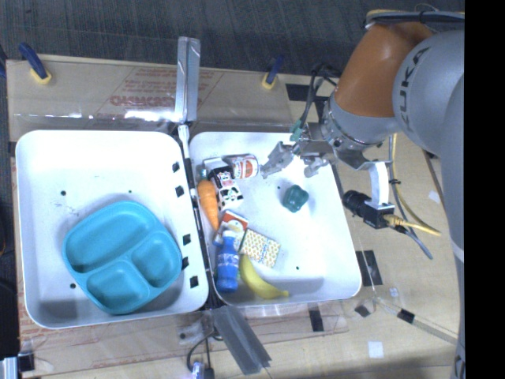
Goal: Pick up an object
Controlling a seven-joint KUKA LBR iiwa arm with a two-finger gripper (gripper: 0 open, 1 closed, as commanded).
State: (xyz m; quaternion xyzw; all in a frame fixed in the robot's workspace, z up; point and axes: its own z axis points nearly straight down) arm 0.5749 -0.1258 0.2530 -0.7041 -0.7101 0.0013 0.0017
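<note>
My gripper (pixel 295 161) hangs open over the upper part of the right bin (pixel 331 243), its two grey fingers spread apart with nothing between them. Just below it a small teal object (pixel 296 198) rests on the bin floor. Along the bin's left side lie a red and white can (pixel 243 167), a black and white carton (pixel 227 189), an orange carrot (pixel 208 204), a blue bottle (pixel 227 261), a yellow banana (pixel 259 281) and a patterned packet (pixel 260 248).
The left bin (pixel 47 164) holds a blue divided tray (pixel 122 257). A metal divider (pixel 188 77) stands between the bins at the back. Cables and a black connector (pixel 364 208) hang at the right bin's right rim.
</note>
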